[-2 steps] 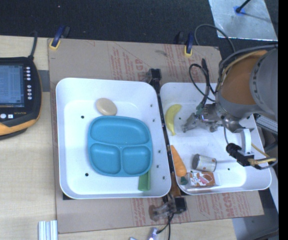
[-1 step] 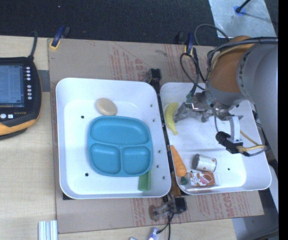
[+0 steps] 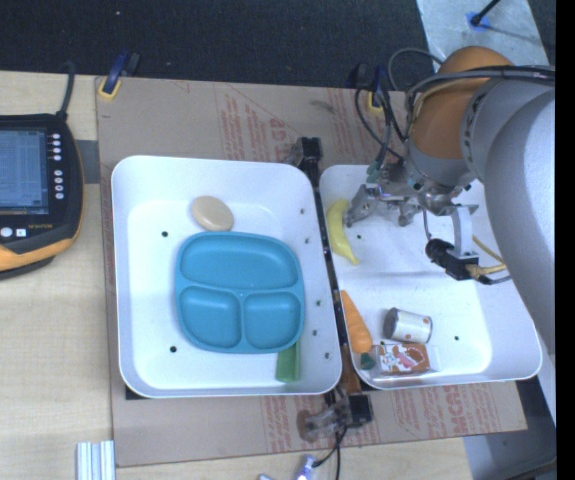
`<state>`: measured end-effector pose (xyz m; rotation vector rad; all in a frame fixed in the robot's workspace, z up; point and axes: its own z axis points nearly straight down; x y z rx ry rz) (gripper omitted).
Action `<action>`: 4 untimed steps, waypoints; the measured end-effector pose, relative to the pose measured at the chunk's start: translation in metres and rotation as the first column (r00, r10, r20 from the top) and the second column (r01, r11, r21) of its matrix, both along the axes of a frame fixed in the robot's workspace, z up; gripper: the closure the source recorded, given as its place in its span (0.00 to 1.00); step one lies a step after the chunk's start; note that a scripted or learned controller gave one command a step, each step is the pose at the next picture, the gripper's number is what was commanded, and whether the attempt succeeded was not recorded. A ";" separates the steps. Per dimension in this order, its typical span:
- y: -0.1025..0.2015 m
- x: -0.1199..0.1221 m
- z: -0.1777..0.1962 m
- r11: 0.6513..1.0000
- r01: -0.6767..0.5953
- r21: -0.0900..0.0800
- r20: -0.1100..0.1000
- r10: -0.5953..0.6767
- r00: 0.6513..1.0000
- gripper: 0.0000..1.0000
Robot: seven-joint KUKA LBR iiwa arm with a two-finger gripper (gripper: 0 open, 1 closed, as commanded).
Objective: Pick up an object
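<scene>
The gripper [image 3: 379, 206] hangs low over the far end of the right bin [image 3: 487, 353], its metal fingers pointing toward the banana [image 3: 340, 232], which lies along that bin's left wall just beside the fingertips; whether the fingers are spread or pressed together cannot be told from this slanted view, and nothing can be seen pinched between them. The arm [image 3: 512, 158] comes in from the right, its thick grey link crossing the right bin's far right corner, the orange band [image 3: 457, 103] sitting above the wrist, and black cables looping over the wrist toward the bin's far edge. Farther along the right bin's left wall, toward its near end, lies a carrot [image 3: 354, 330], and beside the carrot a small can [image 3: 407, 325] rests on its side, with a flat red-and-white packet [image 3: 403, 359] just nearer than it. To the left of the right bin sits the left bin [image 3: 142, 298], bearing a blue divided plate [image 3: 239, 290], a tan rounded bread roll [image 3: 212, 213] beyond the plate, and a green piece [image 3: 287, 365] at the plate's near right corner. Well left of both bins lies a teach pendant [image 3: 17, 193].
</scene>
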<state>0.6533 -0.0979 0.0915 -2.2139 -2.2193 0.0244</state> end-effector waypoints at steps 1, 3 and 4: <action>0.000 0.000 0.000 1.000 -0.001 0.001 0.000 0.001 1.000 0.00; -0.053 -0.088 0.066 1.000 -0.001 0.006 0.010 0.001 1.000 0.00; -0.013 -0.014 -0.001 1.000 -0.003 0.006 0.011 0.003 1.000 0.00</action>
